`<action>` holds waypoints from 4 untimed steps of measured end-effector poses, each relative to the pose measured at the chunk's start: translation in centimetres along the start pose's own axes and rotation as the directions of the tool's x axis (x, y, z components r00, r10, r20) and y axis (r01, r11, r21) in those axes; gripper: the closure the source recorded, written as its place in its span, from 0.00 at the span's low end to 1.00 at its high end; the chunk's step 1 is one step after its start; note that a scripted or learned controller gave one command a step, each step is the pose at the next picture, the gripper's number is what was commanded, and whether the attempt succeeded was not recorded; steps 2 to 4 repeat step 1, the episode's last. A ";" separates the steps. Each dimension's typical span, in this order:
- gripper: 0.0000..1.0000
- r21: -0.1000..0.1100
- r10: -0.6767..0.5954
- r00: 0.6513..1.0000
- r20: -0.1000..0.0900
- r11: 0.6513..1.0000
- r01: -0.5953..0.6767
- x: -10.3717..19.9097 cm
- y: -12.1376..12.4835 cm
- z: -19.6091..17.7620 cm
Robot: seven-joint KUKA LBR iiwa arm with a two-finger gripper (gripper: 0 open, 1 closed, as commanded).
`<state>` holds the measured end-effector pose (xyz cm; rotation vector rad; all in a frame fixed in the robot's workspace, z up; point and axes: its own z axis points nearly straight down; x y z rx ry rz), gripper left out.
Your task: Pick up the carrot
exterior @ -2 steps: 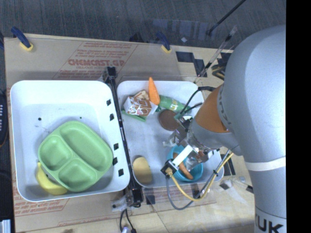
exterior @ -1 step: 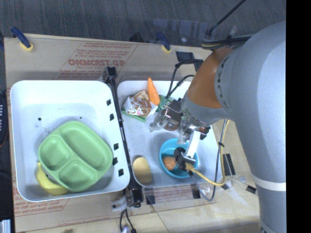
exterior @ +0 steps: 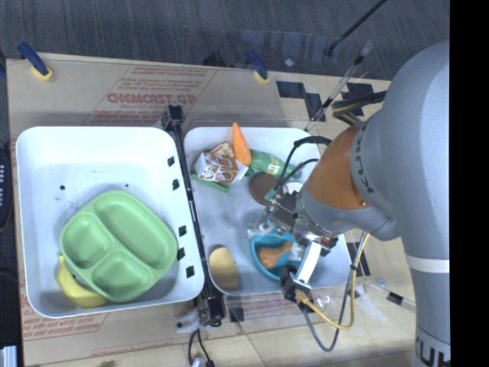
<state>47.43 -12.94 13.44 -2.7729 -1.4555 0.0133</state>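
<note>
The carrot (exterior: 241,144) is orange and slim, and lies at the far edge of the right bin (exterior: 229,228), pointing away from me. It rests beside a snack packet (exterior: 218,165) and a green object (exterior: 268,162). My gripper (exterior: 281,222) hangs low over the right half of that bin, about a hand's width nearer than the carrot and apart from it. It sits just above a blue bowl (exterior: 267,245) that holds something orange. The arm's grey body and orange band (exterior: 336,178) cover the bin's right side.
A brown round object (exterior: 262,185) lies between the carrot and the gripper. A tan round object (exterior: 223,264) sits at the right bin's near-left corner. The left bin (exterior: 46,159) holds a green divided plate (exterior: 118,243) lying over a yellow object (exterior: 72,287).
</note>
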 end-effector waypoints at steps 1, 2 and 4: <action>0.00 -0.020 -0.300 0.954 -0.012 0.954 0.299 -3.4 3.6 3.1; 0.00 -0.020 -0.300 0.954 -0.012 0.954 0.299 -3.4 3.6 3.1; 0.00 -0.020 -0.300 0.954 -0.012 0.954 0.299 -3.4 3.6 3.1</action>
